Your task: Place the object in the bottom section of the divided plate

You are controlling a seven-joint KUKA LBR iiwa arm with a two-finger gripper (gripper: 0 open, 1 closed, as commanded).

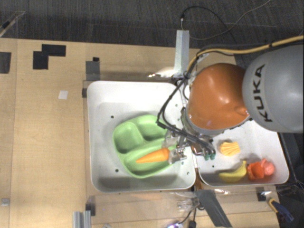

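Down at the near part of the green divided plate (127, 137) lies a toy carrot (153, 156), orange, with its thin tip pointing left and its fat end pointing right. It rests in the big near section, which looks like the bottom one, so the job seems almost done. The carrot looks like a light, hard plastic toy. It is smooth and round, so it could roll or slip. The best place to pinch it would be across its fat end, where there is more to hold. The gripper (176, 152) is right at that fat end, touching it or very close. Wires and metal parts hide the fingers, so I cannot tell if the jaws are spread or pinching the carrot. The arm comes in from the right, with its big orange wrist hanging over the edge between the two white bins (97, 127). Farther right, the other bin holds a yellow banana (233, 173), a red toy (260, 169) and a small yellow toy (230, 148).
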